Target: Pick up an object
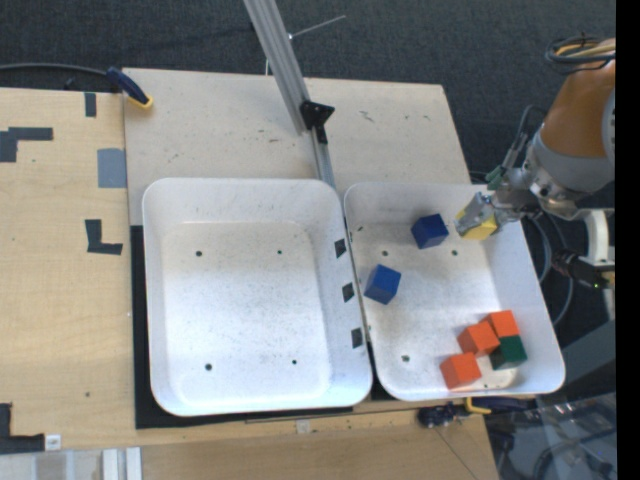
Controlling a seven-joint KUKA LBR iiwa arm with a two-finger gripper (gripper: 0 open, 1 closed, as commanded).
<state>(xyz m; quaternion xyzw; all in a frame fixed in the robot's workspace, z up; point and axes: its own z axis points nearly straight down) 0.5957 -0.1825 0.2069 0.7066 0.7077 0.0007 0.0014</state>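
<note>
Matt white plastic bins [245, 196], speckled, pale wood bench [60, 268], metal rail [275, 43]

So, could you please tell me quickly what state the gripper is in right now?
Gripper: closed on a yellow block, held between the jaws above the right bin's far right edge.

We see our arm [575, 138] as a rounded body with a broad orange band over a grey wrist section. Thin dark cables loop above the orange part and more run down beside the grey. Our hand [480, 218] is a small metallic grey piece with pale and yellow parts at its tip, its details too blurred to read.
</note>
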